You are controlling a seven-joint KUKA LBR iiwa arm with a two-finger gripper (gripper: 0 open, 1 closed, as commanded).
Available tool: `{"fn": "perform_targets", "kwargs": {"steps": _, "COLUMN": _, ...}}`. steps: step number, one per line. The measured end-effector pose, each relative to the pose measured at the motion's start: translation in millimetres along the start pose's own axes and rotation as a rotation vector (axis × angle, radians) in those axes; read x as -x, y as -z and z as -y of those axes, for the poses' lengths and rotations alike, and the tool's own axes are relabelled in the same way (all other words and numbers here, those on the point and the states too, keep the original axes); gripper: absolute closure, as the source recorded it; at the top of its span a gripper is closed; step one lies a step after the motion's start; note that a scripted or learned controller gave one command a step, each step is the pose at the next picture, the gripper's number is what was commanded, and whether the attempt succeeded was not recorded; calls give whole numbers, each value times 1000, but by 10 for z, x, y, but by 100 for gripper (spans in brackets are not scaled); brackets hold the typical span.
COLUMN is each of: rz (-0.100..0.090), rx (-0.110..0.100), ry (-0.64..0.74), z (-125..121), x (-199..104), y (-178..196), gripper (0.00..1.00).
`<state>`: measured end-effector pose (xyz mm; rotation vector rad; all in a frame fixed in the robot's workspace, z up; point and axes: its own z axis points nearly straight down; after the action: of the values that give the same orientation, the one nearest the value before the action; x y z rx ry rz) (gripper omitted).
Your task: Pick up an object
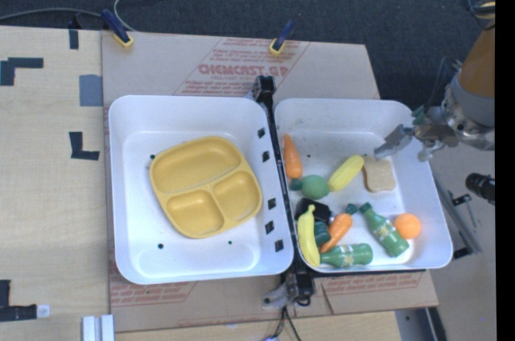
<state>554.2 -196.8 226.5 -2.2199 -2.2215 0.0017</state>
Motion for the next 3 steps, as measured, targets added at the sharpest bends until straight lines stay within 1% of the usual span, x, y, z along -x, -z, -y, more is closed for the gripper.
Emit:
{"fn": "perform_targets", "kwargs": {"steps": 1, "rz": 0, "rx": 10, "ry": 2, "z": -669, "x": -370, "y": -1377, "gripper": 0}}
{"fn": "perform_targets", "kwargs": {"steps": 2, "rz": 2, "rx": 4, "ry": 1, "z": -159, "x": -354, "y": -1401, "gripper": 0}}
{"fn": "perform_targets", "kwargs": {"steps": 3, "rz": 3, "rx": 5, "ry": 0, "z": -164, "x": -346, "y": -1303, "gripper": 100}}
